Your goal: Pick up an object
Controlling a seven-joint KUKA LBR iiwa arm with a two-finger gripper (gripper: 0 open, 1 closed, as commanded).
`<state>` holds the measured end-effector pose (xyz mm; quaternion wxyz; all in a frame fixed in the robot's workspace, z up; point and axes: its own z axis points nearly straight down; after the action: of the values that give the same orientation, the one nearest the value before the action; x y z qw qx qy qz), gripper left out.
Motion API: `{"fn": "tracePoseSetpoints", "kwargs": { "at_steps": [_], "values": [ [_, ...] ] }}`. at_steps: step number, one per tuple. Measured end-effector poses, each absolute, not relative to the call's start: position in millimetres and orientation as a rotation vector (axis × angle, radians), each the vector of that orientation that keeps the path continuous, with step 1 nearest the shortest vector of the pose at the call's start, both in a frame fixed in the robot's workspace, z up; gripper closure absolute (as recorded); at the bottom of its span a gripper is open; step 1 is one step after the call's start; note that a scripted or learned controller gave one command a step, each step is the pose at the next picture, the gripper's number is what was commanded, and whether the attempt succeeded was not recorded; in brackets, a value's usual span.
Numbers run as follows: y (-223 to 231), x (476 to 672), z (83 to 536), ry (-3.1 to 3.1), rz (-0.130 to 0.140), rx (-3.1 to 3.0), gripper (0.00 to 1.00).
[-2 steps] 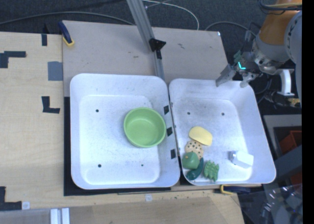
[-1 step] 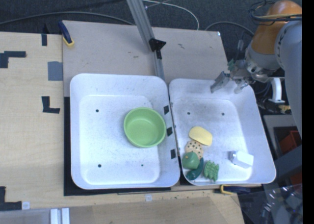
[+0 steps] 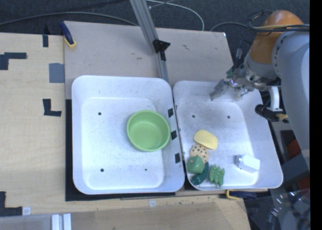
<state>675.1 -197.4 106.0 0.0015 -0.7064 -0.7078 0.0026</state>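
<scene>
No brand, label or legible writing appears on any item.

The counter (image 3: 115, 53) carries two shallow white bins side by side. The left bin (image 3: 85, 123) holds a green bowl (image 3: 148, 131), upright, near the wall shared with the right bin (image 3: 261, 138).

The arm (image 3: 289, 58), grey with an orange band, reaches in above the far right corner of the right bin. The gripper (image 3: 221, 90) hangs over the far edge of the right bin, tilted toward the bin floor. The state of the jaws cannot be told, and nothing is seen between them.

The candidate objects lie in the near half of the right bin, well apart from the gripper. A yellow piece (image 3: 206, 139) lies nearest the gripper. Touching its near side is a tan spotted piece (image 3: 198, 152). A dark green rounded piece (image 3: 196, 166) lies at the near-left corner, with a spiky green piece (image 3: 217, 174) just beside it. A small white block (image 3: 247, 162) lies toward the near-right corner, apart from the cluster.
</scene>
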Motion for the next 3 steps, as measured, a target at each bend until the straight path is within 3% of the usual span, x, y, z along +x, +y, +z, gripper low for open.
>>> {"fn": "tracePoseSetpoints", "kwargs": {
  "at_steps": [1,2,3],
  "values": [
    [-198.7,675.5,95.8,-2.216,0.015,-2.217,0.00],
    [-197.6,675.2,104.4,-2.217,0.015,-2.214,1.00],
    [-204.4,675.5,151.2,-2.226,-0.003,-2.222,1.00]
  ]
}}
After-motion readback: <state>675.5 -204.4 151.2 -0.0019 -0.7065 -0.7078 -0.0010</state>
